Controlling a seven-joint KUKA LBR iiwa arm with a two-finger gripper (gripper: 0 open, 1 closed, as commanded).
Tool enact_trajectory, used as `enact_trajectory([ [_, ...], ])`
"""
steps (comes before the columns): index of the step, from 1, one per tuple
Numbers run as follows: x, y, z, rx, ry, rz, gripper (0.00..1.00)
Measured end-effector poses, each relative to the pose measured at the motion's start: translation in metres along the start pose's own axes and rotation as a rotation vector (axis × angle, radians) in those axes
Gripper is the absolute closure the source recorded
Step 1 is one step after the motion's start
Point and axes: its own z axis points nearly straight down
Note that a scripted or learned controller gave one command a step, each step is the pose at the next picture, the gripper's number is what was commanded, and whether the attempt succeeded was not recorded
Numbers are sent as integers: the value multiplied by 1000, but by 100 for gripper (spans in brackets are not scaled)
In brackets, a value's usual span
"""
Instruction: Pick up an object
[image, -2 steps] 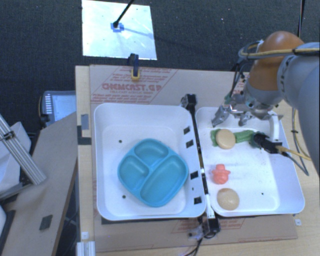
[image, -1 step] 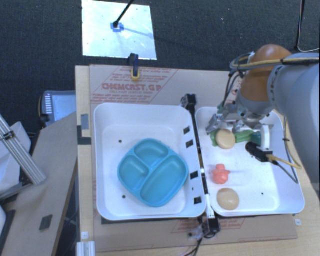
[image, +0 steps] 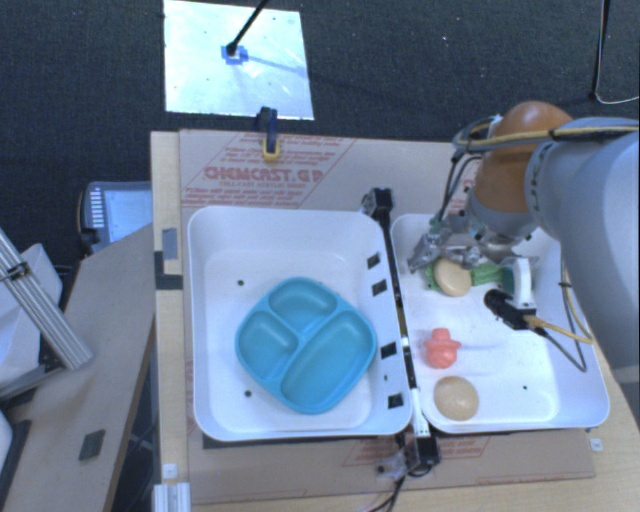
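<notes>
Nearest the lens: tan round object (image: 456, 397), front of right bin (image: 575, 395), well below the gripper (image: 441, 252). Gripper sits low over the bin's far left corner; finger state cannot be told. Touching or just under it: pale yellow piece (image: 452, 278), green item (image: 487, 272) just beside. Orange-red toy (image: 442, 348) between gripper and tan object. Left bin (image: 215, 300) holds blue divided plate (image: 305, 343), well apart.

The bench (image: 165, 300) carries a sheet of printed cardboard (image: 300, 165), and on that sheet two shallow white bins sit side by side, touching along their inner walls: the left bin (image: 215, 240) and the right bin (image: 580, 400), with black clips (image: 380, 205) joining them
</notes>
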Motion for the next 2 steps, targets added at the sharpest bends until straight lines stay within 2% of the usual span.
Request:
enact_trajectory([
  [1,1,4,-15,-11,2,0,100],
  [2,-3,11,-79,2,6,-2,100],
])
